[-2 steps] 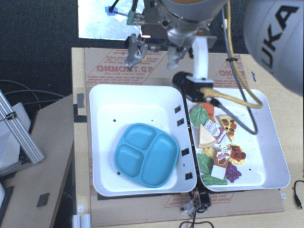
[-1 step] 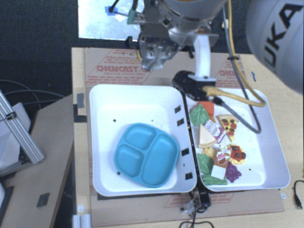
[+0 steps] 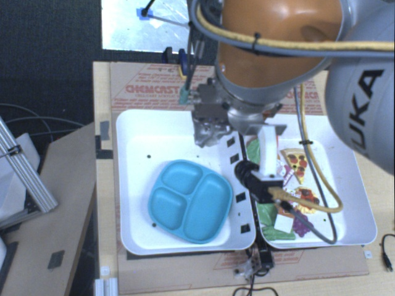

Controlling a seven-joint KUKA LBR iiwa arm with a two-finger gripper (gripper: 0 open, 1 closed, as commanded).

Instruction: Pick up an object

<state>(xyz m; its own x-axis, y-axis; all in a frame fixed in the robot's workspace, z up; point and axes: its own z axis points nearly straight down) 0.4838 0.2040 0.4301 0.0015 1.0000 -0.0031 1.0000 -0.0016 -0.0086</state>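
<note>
A blue divided plate (image 3: pixel 190 200) lies flat in the left white bin (image 3: pixel 139 165), toward its near right corner. My gripper (image 3: pixel 210 130) hangs under the grey and orange wrist, above the far right part of the left bin, close to the divider between the bins. It is beyond the plate and apart from it. The right bin (image 3: pixel 358 214) holds a pizza-slice toy (image 3: pixel 295 162), a green piece (image 3: pixel 266 213), purple grapes (image 3: pixel 301 225) and a small white block (image 3: pixel 284 222). The arm hides part of the right bin.
A yellow and black cable (image 3: pixel 321 190) loops from the arm over the right bin. Black clips (image 3: pixel 241 177) run along the divider between the bins. A shiny sheet (image 3: pixel 145 14) lies behind the bench. A metal frame (image 3: pixel 21 165) stands at the left.
</note>
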